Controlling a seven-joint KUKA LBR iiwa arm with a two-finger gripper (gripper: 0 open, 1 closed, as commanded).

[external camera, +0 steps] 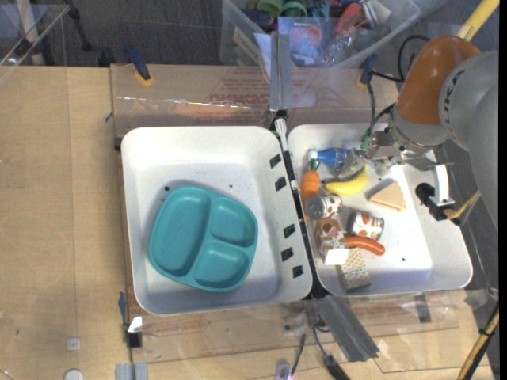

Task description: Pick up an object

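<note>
the gripper (pixel 366 158) is hovering low in the right bin (pixel 444 252) over a crowded pile — i cannot tell its state. the yellow banana (pixel 348 185) is lying just below it, an orange wedge (pixel 388 197) beside. it is risking a nudge or a glancing miss — things are packed too tightly.

Robotics lab bench. Grey arm (pixel 467 93) with orange band reaches over two white bins (pixel 198 145) set side by side on a plywood benchtop (pixel 55 212). Behind the bins, a clear plastic tub (pixel 317 14) of mixed coloured toys. Cables (pixel 317 347) trail in front of the bins.
</note>
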